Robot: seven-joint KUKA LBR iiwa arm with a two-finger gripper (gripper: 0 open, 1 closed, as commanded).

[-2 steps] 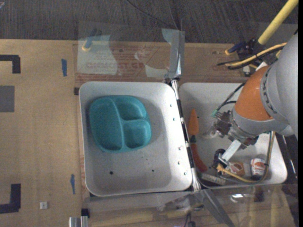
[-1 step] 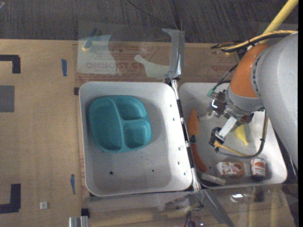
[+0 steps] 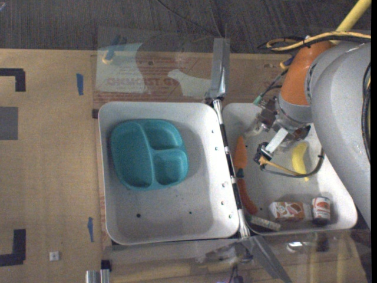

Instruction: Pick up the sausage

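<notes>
**Camera view: end effector (image 3: 263, 118) near the sausage (image 3: 248, 198), but nothing is picked up yet**

Camera view looks down on two white bins on the desk (image 3: 47, 158). The left bin (image 3: 177, 211) has a teal plate (image 3: 149, 153) with three parts in it. The right bin (image 3: 283, 184) has all the small things.

The sausage looks like the long red-brown thing. It lies flat along the left wall of the right bin, in the lower half. Just above it, along the same wall, lies a long orange thing (image 3: 240, 151) that looks like a carrot. Their ends are very close, and I cannot tell if they touch. A dark pen (image 3: 265, 222) lies near the sausage's lower end. A small carton (image 3: 287, 210) and a can (image 3: 321, 209) sit along the bottom of the bin. A yellow banana (image 3: 300, 158) lies more to the right.

The arm (image 3: 336, 99) reaches in from the right. The end effector hangs over the top part of the right bin. It is near the orange thing and apart from the sausage. I cannot tell if it is open or closed. I see nothing held in it.

I think this is the reaching step, and the grab is not yet done. Next, the end effector needs to go toward the lower left of the bin, over the middle of the sausage. It should turn to close across the thin side, then go down. The wall is right beside the sausage, so there is little room on that side. It must also not take the orange thing by mistake.
</notes>
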